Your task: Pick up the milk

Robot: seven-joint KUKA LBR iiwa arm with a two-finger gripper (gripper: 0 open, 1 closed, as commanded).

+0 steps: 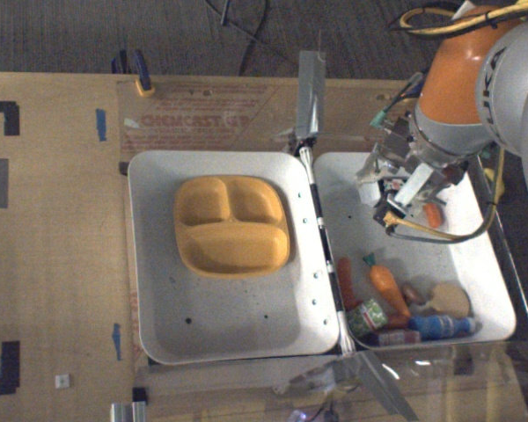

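Milk: it appears to be the small white boxy shape (368,190) lying against the gripper (378,176) on its left side. Most of it is hidden by the metal, so the material cannot be told. Whether the gripper is apart, together or clamped on the milk cannot be told from this angle. It hangs low over the far part of the right bin (502,280), a shallow, smooth white tub with rounded corners.

Just right of the gripper lies a small red-orange piece (433,215). Well below it, toward the view's bottom, lies a tapered orange carrot (387,287) with a green top. A slim red stick (345,281) lies to the carrot's left and a rounded tan lump (451,299) to its right. Along the bin's near wall are a green can (365,316) and a blue bottle (440,326) on its side.

Left of the gripper, in the left bin (150,262), sits a glossy yellow tray (231,225) with three moulded compartments.
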